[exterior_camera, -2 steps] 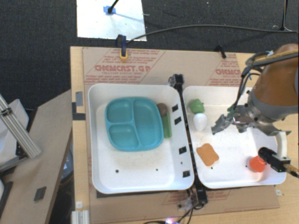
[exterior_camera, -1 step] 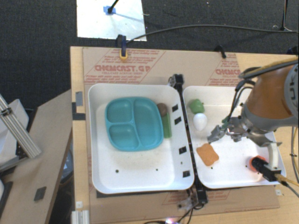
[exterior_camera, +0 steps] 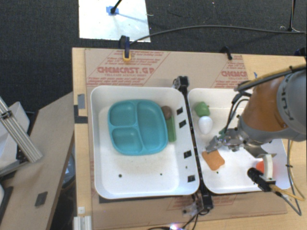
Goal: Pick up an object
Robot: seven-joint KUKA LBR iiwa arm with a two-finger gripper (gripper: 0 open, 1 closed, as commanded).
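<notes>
Gripper [exterior_camera: 217, 143] hangs low in the right bin [exterior_camera: 240, 186], its tip just above the orange object [exterior_camera: 214, 159] lying flat there, well placed for grabbing, finger state unreadable.

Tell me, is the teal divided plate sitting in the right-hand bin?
No, the teal divided plate lies in the left bin, while the right bin holds the white egg-shaped object and the orange piece.
</notes>
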